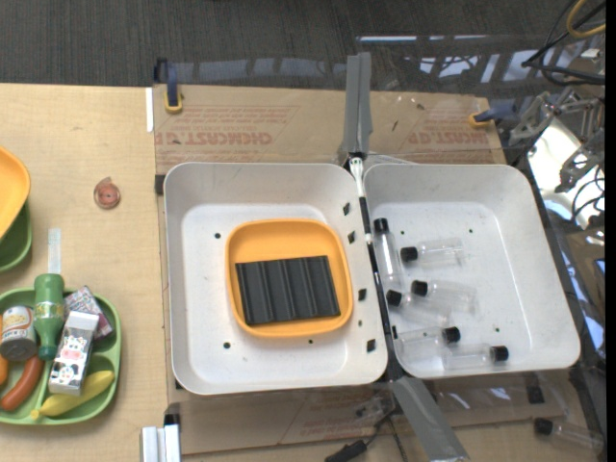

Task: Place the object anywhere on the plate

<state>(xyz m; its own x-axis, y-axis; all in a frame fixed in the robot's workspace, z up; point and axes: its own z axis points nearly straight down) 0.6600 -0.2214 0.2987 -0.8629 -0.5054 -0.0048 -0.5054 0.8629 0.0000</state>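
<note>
An orange plate [289, 243] lies in the left white bin [192, 258]. A dark ribbed rectangular object [288, 290] rests flat on the plate, covering its middle and near part. In the right white bin [520, 219] lie several clear vials with black caps, among them one [430, 253] toward the middle and one [479, 355] near the front edge.
A green tray [96, 383] with toy food and a bottle stands on the wooden bench at lower left. An orange bowl [10, 195] sits at the far left edge. A small pink disc [108, 193] lies left of the bins. Cables and hardware crowd the upper right.
</note>
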